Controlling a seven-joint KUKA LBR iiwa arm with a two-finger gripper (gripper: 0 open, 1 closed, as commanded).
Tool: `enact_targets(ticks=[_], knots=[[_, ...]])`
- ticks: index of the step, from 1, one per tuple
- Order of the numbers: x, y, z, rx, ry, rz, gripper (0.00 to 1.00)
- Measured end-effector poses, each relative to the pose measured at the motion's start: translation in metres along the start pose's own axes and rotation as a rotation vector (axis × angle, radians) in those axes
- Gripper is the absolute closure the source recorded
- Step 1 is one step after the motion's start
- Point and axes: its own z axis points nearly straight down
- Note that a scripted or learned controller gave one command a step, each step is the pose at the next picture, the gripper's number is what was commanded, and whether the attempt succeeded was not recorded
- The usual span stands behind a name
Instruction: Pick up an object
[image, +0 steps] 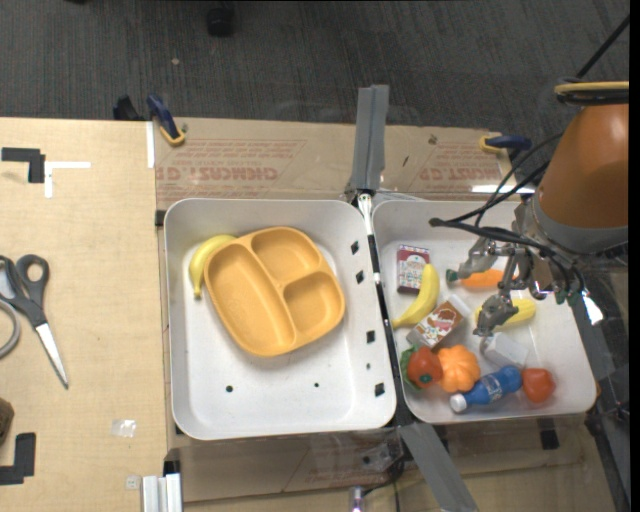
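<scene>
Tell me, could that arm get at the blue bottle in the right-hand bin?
Probably yes. The blue bottle lies uncovered near the bin's front edge, between an orange fruit and a red toy, and the gripper hangs just above it.

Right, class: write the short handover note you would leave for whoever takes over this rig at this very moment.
Gripper: low over the right bin, above a small yellow piece; nothing visibly held.
Right bin also holds a banana, orange fruit, blue bottle, red piece and small cartons.
Left bin: yellow divided plate, with a second banana beside it.
Done: nothing lifted. Left: grasp one object and raise it.
</scene>
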Motion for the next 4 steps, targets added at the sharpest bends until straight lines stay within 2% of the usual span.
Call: enact_targets(ticks=[1, 2, 3, 4], knots=[[0.012, 0.018, 0.106, 0.000, -0.004, 0.097, 0.00], [0.067, 0.004, 0.106, 0.000, -0.004, 0.104, 0.00], [-0.014, 0.015, 0.105, 0.000, -0.003, 0.184, 0.00], [0.033, 0.009, 0.106, 0.000, -0.001, 0.182, 0.00]])
